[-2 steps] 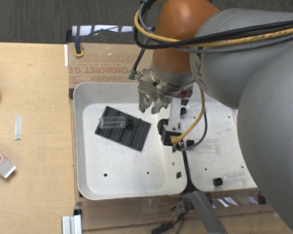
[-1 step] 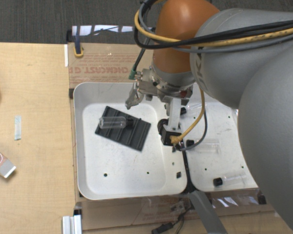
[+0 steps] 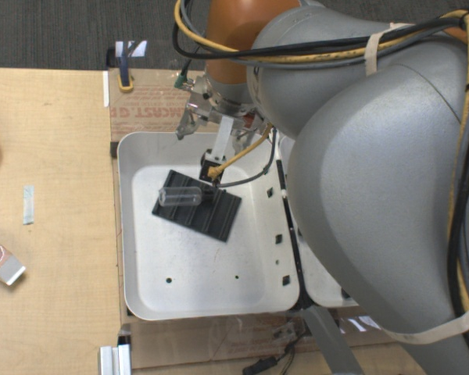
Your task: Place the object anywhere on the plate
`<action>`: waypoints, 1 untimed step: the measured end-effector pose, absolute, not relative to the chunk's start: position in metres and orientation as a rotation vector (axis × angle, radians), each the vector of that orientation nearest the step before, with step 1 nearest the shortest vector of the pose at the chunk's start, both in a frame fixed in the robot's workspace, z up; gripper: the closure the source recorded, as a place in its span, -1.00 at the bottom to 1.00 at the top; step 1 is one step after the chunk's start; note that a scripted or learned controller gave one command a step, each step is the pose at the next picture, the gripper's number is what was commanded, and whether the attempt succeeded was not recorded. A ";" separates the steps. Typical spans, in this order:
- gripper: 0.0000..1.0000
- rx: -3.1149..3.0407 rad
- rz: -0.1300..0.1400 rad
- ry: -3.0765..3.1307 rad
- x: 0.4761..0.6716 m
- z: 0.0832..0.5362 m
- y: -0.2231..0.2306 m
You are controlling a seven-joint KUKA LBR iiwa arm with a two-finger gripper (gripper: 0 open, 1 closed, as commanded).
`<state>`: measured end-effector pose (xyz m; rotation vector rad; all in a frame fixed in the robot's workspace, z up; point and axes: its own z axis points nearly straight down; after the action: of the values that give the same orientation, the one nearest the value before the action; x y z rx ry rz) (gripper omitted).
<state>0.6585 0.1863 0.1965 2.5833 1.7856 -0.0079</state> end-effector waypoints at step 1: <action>-1.00 2.928 -0.028 1.156 0.654 0.093 0.216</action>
<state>0.6543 0.2159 0.0927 2.9280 1.1555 -0.0278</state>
